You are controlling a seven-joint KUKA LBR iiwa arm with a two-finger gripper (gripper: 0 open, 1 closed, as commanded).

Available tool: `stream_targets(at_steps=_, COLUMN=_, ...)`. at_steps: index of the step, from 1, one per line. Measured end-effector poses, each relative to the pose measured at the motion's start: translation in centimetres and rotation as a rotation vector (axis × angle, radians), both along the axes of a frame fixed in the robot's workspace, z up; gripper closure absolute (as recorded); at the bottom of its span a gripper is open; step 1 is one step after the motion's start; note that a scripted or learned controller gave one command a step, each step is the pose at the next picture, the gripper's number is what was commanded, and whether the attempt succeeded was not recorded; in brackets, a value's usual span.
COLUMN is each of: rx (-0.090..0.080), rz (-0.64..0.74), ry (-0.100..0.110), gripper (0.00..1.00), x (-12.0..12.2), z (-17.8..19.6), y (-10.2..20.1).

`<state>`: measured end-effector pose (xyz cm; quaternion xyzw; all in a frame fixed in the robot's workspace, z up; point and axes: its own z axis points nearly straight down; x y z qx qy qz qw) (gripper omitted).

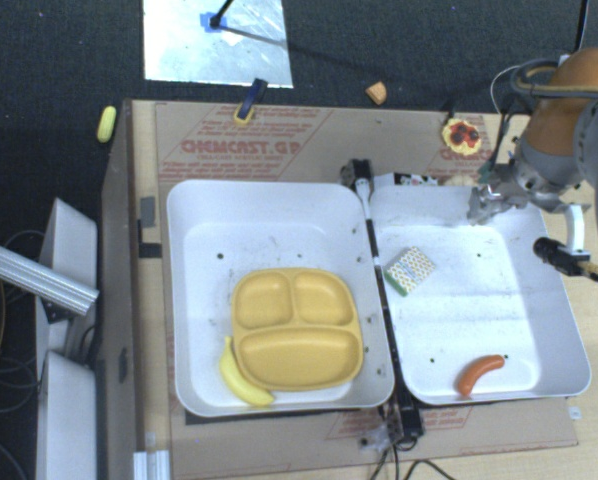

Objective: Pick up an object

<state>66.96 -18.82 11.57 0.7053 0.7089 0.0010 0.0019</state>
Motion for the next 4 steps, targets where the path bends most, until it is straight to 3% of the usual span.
stream_targets(at_steps=1, rx=0.000, rz=-0.004, ry=0.001, gripper=1.00, x=-3.2, z=0.0, y=-0.9)
stream_targets(at_steps=2, rx=0.000, rz=-0.004, ry=0.002, gripper=1.00, x=-3.2, z=-3.1, y=-1.9)
stream_targets(at_steps=4, rx=0.000, rz=-0.001, ry=0.000, gripper=1.00, x=-0.4, z=-3.0, y=-1.8)
